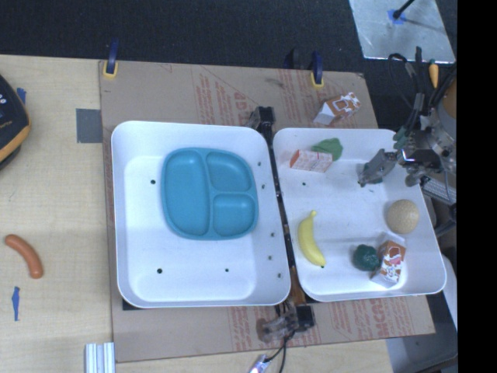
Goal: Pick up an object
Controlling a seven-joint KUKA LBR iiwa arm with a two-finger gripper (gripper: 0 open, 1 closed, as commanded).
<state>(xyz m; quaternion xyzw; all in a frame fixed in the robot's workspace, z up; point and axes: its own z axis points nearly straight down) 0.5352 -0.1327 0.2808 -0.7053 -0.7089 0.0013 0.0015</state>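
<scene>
**Gripper over the right bin's far corner**

The gripper [378, 169] hangs above the right bin [342, 290]; whether it is spread or closed, I cannot tell. Just left of it lie a carton [311, 160] and green object [329, 147]. Nearer the camera: round ball [402, 216], banana [311, 240].
</scene>
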